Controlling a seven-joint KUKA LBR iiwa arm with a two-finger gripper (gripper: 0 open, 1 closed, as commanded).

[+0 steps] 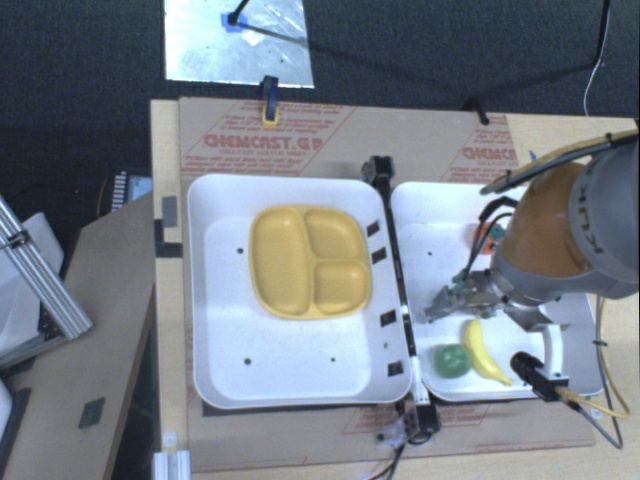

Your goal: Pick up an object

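In the right bin (430,223), a yellow banana (484,353) lies near the front wall. A round green fruit (452,360) sits just left of it, almost touching. My gripper (452,300) hangs low over the bin's middle, just above and left of the banana's upper end. I see nothing held in it. The grey arm with its orange band (545,230) covers the bin's right half.
The left bin (215,368) holds a yellow divided plate (308,261) at its centre. A black divider strip (392,268) runs between the bins. A small red-and-green bit (484,232) peeks out beside the arm. Cables trail off the bench's front right corner.
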